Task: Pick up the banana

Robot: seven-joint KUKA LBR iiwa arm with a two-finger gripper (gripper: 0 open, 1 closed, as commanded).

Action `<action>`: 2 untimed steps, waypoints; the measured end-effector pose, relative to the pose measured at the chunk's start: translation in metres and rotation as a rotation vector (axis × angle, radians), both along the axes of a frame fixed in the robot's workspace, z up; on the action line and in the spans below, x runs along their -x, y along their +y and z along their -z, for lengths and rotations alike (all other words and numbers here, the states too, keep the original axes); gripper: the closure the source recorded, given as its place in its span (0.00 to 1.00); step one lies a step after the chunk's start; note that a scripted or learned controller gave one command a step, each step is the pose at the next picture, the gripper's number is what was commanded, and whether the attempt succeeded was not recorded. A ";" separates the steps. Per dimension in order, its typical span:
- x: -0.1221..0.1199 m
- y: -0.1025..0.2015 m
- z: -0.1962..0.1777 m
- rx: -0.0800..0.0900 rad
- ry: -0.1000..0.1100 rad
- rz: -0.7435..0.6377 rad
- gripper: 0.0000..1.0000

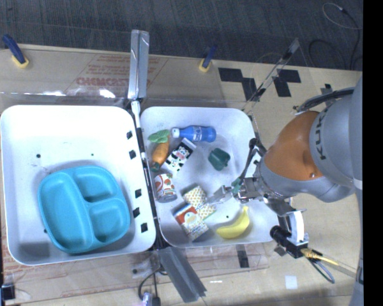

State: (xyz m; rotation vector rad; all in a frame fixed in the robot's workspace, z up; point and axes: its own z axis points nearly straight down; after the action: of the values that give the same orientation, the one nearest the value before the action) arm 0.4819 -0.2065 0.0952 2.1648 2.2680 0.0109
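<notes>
Crowding the right bin [242, 116]: blue bottle [195, 134], green cup [219, 159], small cartons [193, 220]. Banana [235, 226] lower right, just below the claw [228, 192]; claw's opening impossible to tell.

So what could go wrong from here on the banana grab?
1. The banana lies against the right bin's near wall, so the wall may block the claw on that side.
2. A patterned packet and a small carton lie just left of the banana; the claw, now above them, could catch one instead.
</notes>
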 end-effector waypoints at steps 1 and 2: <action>0.000 -0.002 0.000 0.001 -0.001 -0.033 0.00; 0.000 -0.003 0.000 0.001 0.000 -0.070 0.00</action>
State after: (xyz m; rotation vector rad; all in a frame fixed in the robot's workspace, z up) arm 0.4818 -0.2094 0.0951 2.0838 2.3423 0.0098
